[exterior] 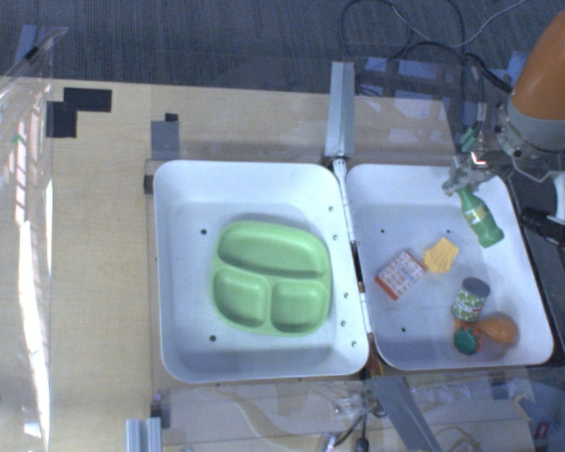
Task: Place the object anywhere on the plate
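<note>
A green divided plate [268, 278] with three compartments lies in the middle of the left bin [179, 252]. In the right bin [395, 196], a green bottle [482, 219] lies tilted near the far right wall. My gripper [463, 175] is right above the bottle's upper end, at the bin's back right corner. The bottle's top meets the gripper's tip, and that contact is too small to make out. The orange wrist band [551, 64] shows at the upper right.
The right bin also holds a yellow wedge [442, 254], an orange-and-white box [399, 274], a small can [470, 300], an orange item [497, 329] and a green ball [466, 342]. A metal divider [340, 111] runs between the bins. Cables [405, 26] lie behind.
</note>
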You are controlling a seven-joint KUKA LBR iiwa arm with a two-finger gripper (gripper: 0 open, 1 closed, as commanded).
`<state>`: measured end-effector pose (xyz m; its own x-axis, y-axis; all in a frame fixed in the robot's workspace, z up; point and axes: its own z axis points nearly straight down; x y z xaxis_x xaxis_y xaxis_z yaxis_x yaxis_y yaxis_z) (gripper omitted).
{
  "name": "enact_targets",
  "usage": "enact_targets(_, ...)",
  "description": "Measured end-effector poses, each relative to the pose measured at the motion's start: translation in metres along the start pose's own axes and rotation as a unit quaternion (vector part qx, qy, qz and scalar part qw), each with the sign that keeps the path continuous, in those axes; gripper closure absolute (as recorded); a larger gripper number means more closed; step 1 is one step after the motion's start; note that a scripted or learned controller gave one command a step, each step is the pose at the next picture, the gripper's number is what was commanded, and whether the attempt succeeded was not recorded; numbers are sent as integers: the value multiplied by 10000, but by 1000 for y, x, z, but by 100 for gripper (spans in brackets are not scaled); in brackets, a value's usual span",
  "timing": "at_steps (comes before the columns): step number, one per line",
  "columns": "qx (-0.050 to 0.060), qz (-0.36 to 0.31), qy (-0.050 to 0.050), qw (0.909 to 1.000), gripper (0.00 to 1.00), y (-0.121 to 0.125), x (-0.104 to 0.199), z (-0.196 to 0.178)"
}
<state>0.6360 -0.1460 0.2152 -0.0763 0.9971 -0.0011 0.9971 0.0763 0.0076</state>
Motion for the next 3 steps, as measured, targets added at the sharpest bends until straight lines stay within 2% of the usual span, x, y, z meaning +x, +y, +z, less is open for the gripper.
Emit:
enact_targets(1, 21, -885, 8, 9961, 100, -8, 58, 42)
enact_targets(2, 14, -2388, 11, 9711, 100, -10, 117, 29)
enact_targets(3, 8, -2657, 13, 9641, 100, -52, 192, 29)
